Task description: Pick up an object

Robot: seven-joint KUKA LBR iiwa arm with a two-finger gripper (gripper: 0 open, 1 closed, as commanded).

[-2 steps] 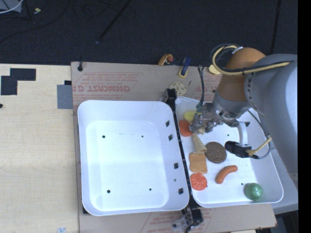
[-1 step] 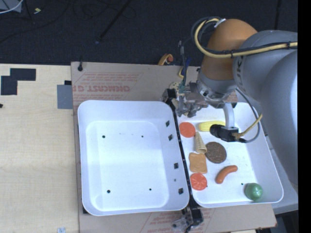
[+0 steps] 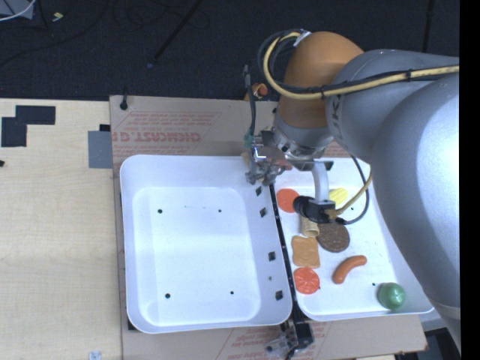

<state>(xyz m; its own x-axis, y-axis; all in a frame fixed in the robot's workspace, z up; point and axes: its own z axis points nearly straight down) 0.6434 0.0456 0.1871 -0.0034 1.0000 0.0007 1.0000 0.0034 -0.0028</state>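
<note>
Red print on the cardboard sheet (image 3: 187, 115) stood upside down, apparently reading "CHEMCAST"; further red lettering at its lower edge was illegible.

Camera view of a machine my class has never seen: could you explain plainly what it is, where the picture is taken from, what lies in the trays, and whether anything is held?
This is a robot arm, grey with an orange band, reaching in from the right. At its end sits the gripper, a claw for picking things up. The one camera is fixed above the bench, looking down at a slant. Two shallow white trays lie side by side: the left bin and the right bin. The right bin holds small items: a far red disc, a near red disc, a tan slice, a brown disc, a sausage, a green ball and a yellow piece. The gripper hangs over the far end of the edge where the bins meet. Nothing can be seen held in it.
</note>
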